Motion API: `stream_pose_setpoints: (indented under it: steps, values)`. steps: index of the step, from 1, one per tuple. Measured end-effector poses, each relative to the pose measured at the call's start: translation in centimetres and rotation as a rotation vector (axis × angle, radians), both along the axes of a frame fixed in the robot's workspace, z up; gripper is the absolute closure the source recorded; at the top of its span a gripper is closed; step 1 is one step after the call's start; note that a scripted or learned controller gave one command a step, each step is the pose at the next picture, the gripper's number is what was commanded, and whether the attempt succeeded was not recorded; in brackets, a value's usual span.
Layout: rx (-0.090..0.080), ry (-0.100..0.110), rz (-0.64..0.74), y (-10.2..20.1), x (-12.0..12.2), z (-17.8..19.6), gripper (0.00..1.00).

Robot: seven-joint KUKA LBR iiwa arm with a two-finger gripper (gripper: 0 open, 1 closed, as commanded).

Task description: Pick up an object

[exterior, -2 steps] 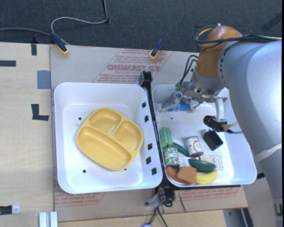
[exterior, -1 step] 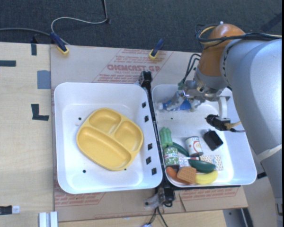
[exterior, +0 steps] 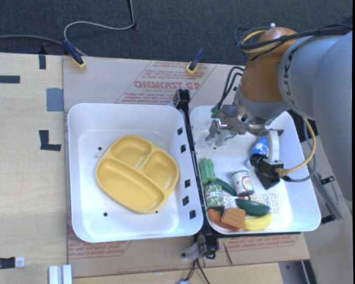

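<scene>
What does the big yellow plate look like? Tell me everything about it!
The yellow plate is a rounded tray that looks like smooth plastic. Raised ridges split it into three sections: one long one along its lower left side and two smaller ones toward the upper right. All three sections look bare. It lies flat, turned at a slant, near the middle of the left white bin, resting on the bin's floor and clear of its walls. Nothing else touches it.

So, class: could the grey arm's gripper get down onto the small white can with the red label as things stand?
Probably yes: the gripper hangs over the right white bin, and the small white can with the red label lies uncovered, though toy vegetables crowd close.
</scene>
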State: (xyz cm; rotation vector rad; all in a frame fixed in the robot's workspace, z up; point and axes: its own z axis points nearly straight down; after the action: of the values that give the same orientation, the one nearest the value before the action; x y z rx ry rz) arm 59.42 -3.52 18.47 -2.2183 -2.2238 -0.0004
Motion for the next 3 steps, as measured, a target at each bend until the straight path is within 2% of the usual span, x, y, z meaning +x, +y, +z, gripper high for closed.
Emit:
stream_pose_setpoints:
  steps: [1,2,3]
  values:
    - [0.000,0.002,-0.001,0.0,-0.1,-0.1,0.00]
    - [-0.002,0.001,-0.003,-3.7,-5.0,-0.1,0.00]
    - [-0.001,0.001,-0.002,-8.0,-4.6,-9.6,0.00]
